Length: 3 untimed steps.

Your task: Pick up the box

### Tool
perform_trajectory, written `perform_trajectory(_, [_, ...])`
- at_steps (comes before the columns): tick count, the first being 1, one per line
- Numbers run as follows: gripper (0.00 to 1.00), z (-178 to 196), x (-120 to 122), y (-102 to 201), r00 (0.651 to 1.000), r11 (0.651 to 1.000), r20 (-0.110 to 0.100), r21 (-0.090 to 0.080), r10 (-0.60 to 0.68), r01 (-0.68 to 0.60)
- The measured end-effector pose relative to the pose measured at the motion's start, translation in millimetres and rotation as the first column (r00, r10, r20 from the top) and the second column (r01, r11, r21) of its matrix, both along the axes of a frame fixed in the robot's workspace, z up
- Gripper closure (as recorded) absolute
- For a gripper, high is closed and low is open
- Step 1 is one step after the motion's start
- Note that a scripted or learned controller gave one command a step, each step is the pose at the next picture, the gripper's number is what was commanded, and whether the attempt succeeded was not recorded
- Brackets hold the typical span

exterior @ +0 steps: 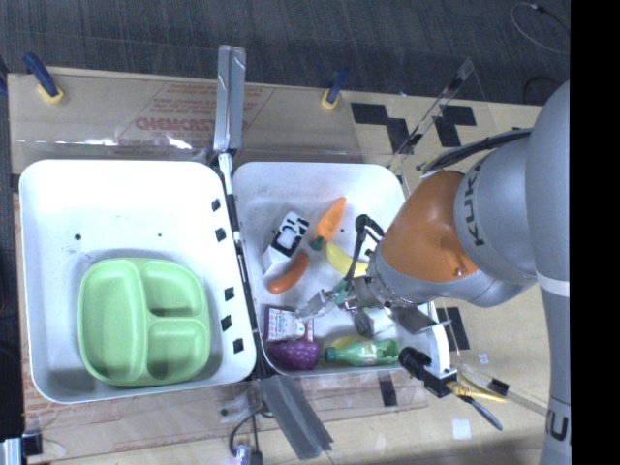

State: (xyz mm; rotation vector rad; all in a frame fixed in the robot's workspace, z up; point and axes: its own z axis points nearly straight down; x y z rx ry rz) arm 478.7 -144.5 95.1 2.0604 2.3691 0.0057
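A small flat box (pixel 280 324) with a red and white label lies near the front left corner of the right bin (pixel 254 187). A black and white carton (pixel 289 234) stands further back in the same bin. My gripper (pixel 336 301) hangs low over the middle of the right bin, just right of and slightly behind the small box, below the orange wrist band (pixel 431 240). It is close to the box, and I see nothing held in it.
The right bin also holds a carrot (pixel 330 218), a banana (pixel 338 257), a red sausage (pixel 287 274), purple grapes (pixel 294 355) and a green bottle (pixel 361 353). A green divided tray (pixel 145 320) lies in the left bin (pixel 58 187). The arm covers the right bin's right side.
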Motion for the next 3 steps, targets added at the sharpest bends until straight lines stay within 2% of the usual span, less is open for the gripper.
perform_trajectory(1, [0.0, -3.5, 31.2, 32.3, 0.994, 0.994, -0.005, -0.002, -0.109, 0.109])
perform_trajectory(2, [0.0, -4.2, -2.3, 37.7, 1.0, 1.0, -0.007, 0.001, -0.004, 0.004])
perform_trajectory(3, [0.0, 96.5, 13.6, 75.4, 0.999, 0.999, -0.006, -0.001, -0.051, 0.051])
